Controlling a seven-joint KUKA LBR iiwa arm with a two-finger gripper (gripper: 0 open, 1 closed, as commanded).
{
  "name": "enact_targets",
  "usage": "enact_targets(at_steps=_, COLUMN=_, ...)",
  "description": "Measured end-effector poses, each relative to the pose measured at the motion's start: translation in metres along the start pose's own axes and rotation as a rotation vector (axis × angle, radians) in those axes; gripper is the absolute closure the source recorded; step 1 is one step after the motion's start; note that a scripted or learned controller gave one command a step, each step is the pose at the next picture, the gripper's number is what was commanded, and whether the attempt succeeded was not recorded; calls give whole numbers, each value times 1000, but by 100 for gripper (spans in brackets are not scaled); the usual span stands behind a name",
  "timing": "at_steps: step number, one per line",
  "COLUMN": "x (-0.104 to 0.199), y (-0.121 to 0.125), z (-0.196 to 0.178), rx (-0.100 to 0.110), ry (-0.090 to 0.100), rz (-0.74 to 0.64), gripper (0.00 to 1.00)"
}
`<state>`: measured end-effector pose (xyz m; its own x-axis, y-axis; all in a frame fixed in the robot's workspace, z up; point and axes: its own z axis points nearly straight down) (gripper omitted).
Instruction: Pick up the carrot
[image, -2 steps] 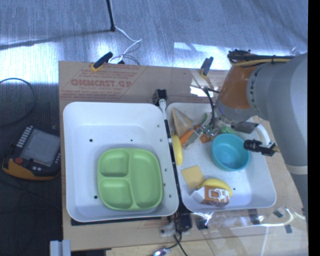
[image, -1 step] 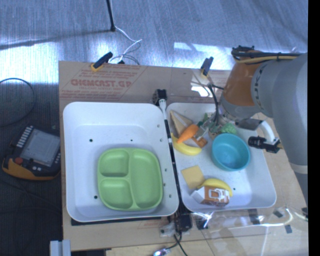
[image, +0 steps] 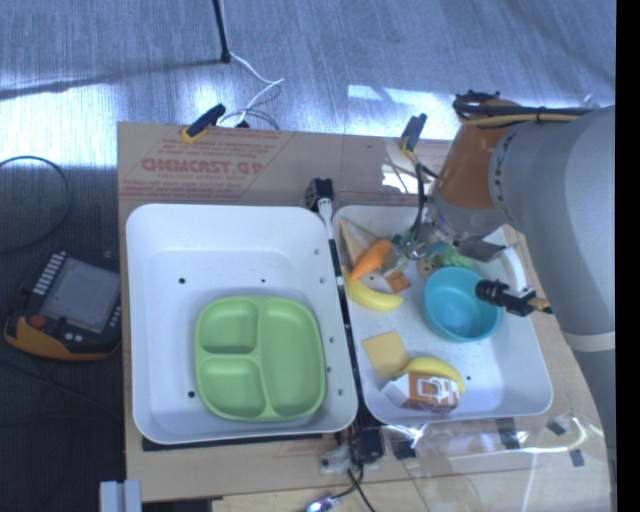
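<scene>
**Carrot not yet lifted; gripper down in the right bin beside it**

Camera view: the carrot (image: 371, 258) lies in the right bin (image: 528, 385), in its upper left part, tip pointing down-left toward the wall shared with the left bin (image: 145, 300). It rests against a pale wedge (image: 352, 238) above it, and a banana (image: 372, 295) sits just below it. The arm (image: 560, 190) reaches in from the right, and its gripper (image: 425, 243) hangs low at the bin's top edge, just to the right of the carrot's thick end. Nothing can be seen between its tips, and whether they stand apart or closed I cannot tell, as the wrist and cabling hide them. So, as a judgement, the approach looks mostly made, while the grasp and the lift are left to do; the carrot appears to be resting in the bin.

Around it lie a blue bowl (image: 460, 302), a yellow cheese slice (image: 385, 352), and a second banana (image: 435, 372) over an orange-and-white carton (image: 430, 393). A green divided plate (image: 260, 357) sits in the left bin.

As for writing, the brown board (image: 200, 165) under the bins bears red print that seems to read "CHEMCAST GP", though it is faint. The carton's print is too small to read, and the pendant (image: 70, 305) at the left shows a screen with no legible text
</scene>
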<state>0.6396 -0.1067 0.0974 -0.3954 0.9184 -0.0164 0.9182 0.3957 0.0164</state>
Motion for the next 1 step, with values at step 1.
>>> enact_targets(at_steps=1, x=115, y=77, z=-91, rx=9, ry=13, rz=185, gripper=100)
